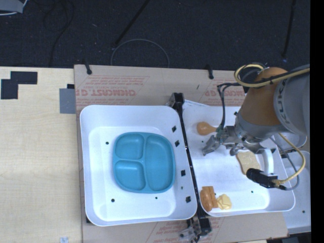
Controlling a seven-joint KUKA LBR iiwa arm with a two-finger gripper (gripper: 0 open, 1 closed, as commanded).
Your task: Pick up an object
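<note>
My gripper (223,148) hangs low over the right bin (283,204), near the middle of it. Its fingers (211,146) stand apart, so it is open with nothing between them. A tan drumstick-shaped piece (205,128) lies just up and left of the gripper. To the gripper's right, partly under the wrist, rests a pale bread slice (248,161). A brown waffle-like piece (207,197) and a yellow lump (224,202) lie together at the bin's near left corner.
The left bin (96,130) holds a blue divided plate (143,162). A black divider (185,153) runs between the bins. Cables (283,178) loop off the wrist over the right bin's right side.
</note>
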